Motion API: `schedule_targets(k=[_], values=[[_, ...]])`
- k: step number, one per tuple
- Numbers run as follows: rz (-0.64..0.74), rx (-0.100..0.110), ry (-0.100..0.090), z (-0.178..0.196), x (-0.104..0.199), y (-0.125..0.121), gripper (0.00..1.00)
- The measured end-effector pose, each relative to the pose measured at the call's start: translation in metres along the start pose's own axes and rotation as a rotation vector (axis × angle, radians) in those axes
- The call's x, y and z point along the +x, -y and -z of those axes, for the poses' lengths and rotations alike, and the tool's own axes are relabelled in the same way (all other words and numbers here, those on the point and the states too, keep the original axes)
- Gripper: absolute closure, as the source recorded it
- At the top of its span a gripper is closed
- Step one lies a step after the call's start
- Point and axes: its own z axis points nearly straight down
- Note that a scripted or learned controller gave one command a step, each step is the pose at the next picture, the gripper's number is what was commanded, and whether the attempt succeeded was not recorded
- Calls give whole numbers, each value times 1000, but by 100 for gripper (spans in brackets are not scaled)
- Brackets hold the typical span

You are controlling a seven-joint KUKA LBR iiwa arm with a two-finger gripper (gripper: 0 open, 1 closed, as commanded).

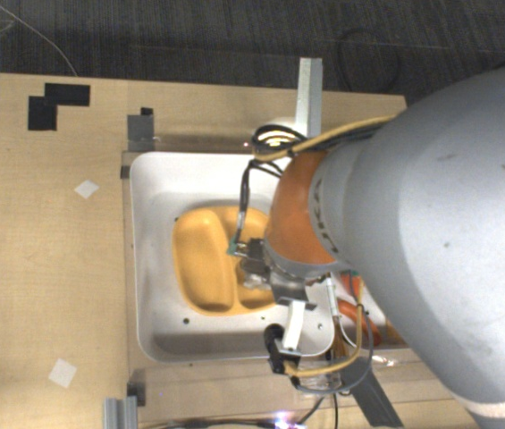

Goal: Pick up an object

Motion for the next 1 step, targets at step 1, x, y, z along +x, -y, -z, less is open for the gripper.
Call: schedule_targets(k=[1], values=[[-85, 2, -3, 0, -6, -1, 100]])
